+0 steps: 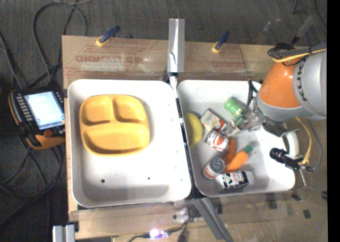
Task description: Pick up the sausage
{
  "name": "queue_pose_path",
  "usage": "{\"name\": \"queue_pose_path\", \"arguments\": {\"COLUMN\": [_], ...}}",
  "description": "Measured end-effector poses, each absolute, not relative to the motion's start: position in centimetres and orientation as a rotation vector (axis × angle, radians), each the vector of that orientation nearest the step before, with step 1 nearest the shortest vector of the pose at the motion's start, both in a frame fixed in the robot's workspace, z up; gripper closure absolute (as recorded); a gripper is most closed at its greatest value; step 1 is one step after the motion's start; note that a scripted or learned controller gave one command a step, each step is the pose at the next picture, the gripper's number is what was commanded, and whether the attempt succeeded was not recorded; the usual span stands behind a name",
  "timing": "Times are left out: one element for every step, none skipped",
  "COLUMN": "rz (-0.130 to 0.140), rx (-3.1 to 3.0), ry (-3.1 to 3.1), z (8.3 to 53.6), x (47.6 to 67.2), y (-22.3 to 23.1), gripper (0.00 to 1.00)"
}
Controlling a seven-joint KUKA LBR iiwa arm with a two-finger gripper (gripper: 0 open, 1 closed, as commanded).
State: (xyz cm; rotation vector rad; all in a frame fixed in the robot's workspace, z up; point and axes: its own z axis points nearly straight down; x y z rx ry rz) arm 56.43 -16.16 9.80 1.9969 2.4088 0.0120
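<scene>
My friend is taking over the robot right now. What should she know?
End effector: low in the right bin, among the toy food; its grip state is unclear.
Sausage: seems to be the reddish piece lying beside the carrot, below the red-and-white can.
Left bin: holds the yellow divided tray.
Done: nothing lifted yet.
Left: grasp the sausage and raise it.

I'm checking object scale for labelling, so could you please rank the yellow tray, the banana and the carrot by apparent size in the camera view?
1. yellow tray
2. banana
3. carrot, though it looks close to the banana, so that order is unsure.
</scene>
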Motion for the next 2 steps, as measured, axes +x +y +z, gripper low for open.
{"name": "queue_pose_path", "arguments": {"rz": [0.012, 0.011], "rx": [1.997, 1.889], "ry": [2.409, 2.486], "z": [9.8, 9.0], "x": [56.4, 53.5], "y": [-16.2, -16.4], "gripper": [0.0, 0.0]}}
